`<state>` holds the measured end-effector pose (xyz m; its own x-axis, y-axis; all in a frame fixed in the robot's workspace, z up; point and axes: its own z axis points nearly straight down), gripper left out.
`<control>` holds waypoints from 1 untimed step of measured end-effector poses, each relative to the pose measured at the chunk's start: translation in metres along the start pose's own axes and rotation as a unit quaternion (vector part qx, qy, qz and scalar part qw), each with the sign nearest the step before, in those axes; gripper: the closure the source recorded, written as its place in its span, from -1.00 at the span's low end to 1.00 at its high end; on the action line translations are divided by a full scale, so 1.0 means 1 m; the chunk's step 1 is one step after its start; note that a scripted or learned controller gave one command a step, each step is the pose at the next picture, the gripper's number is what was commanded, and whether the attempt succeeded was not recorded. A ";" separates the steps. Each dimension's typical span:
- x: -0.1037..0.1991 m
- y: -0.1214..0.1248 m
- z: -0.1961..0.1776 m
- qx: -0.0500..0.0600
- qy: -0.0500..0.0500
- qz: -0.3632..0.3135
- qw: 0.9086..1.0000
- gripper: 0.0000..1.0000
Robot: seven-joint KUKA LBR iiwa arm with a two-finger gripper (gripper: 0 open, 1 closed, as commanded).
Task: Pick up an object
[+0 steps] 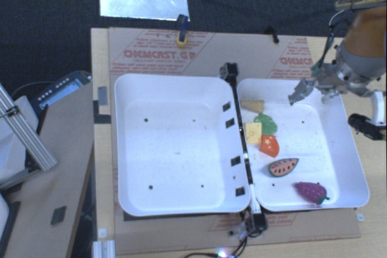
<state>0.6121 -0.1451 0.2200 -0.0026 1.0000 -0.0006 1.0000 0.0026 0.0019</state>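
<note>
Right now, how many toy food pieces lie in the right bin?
6, by the divider: pale wedge, yellow block, green piece, red-orange piece, watermelon slice, purple grapes nearest. None seems hidden.

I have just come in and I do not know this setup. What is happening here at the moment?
A grey robot arm reaches in from the right, and its hand hovers over the far part of the right bin. It holds nothing yet. Toy foods lie in that bin near the divider: a yellow wedge, a green piece, a watermelon slice and purple grapes.
</note>
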 end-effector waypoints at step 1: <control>0.059 0.017 0.129 0.003 0.002 -0.003 1.000 -1.00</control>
<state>0.6290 -0.0863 0.0906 -0.0092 1.0000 0.0032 0.9999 0.0092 -0.0040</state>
